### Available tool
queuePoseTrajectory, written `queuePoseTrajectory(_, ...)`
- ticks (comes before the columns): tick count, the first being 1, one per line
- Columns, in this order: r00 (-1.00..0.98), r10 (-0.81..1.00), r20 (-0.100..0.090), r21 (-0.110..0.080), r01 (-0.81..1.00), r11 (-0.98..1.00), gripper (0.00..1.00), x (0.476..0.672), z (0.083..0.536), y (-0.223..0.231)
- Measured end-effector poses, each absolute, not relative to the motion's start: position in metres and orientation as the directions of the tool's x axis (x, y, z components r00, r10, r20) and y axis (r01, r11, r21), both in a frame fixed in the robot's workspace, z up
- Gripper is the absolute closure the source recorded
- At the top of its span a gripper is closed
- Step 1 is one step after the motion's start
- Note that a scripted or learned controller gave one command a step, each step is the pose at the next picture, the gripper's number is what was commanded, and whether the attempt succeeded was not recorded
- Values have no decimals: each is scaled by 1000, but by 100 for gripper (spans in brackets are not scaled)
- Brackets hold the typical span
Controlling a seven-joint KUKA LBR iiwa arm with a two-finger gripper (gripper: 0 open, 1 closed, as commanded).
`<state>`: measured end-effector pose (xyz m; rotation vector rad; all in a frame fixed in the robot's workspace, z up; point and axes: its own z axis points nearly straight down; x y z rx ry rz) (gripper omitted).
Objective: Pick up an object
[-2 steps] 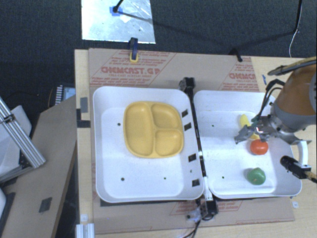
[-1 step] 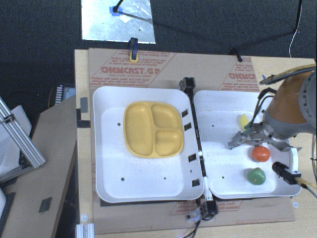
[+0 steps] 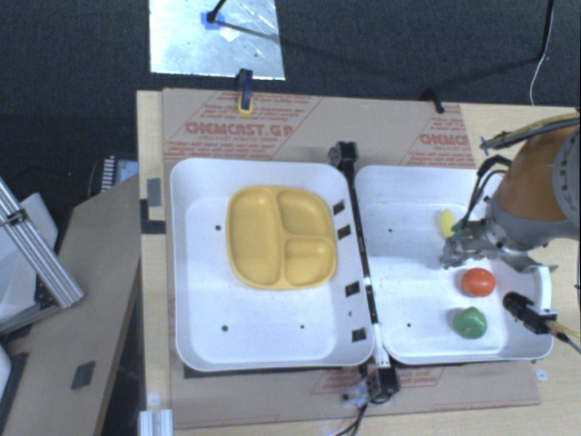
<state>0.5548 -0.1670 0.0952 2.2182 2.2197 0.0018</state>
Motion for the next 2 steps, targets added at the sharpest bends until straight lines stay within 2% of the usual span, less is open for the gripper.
queuePoseTrajectory(2,-6,1000,-2,8,1000,6,100,562,222,-163)
